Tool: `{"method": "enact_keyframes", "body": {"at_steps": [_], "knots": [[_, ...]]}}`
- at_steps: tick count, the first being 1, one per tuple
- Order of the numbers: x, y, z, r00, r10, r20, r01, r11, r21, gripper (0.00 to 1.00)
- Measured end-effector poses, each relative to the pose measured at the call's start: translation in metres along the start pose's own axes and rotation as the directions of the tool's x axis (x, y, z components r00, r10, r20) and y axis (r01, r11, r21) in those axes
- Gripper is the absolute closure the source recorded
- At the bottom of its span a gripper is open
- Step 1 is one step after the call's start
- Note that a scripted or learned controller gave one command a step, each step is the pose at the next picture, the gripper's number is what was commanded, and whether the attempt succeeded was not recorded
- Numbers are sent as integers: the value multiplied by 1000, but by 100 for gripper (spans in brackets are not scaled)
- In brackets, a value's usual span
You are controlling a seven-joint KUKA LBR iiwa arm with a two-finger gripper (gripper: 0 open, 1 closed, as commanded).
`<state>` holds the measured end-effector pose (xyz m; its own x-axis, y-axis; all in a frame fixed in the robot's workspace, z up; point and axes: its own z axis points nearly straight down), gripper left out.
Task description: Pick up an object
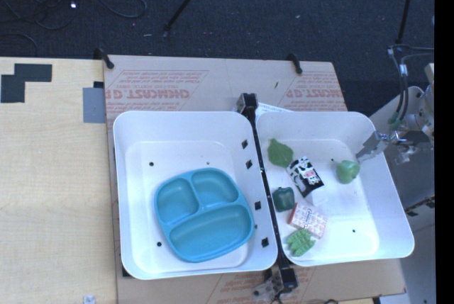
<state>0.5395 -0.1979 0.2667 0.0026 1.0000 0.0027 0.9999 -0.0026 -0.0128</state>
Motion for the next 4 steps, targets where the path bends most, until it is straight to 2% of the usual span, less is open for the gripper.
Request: {"method": "enact_keyframes", "body": {"at_steps": [1, 4], "knots": [[0, 2, -6, 1000, -2, 3, 2, 1000, -12, 0], [-11, -1, 132, 1000, -2, 0, 2, 1000, -6, 0]]}}
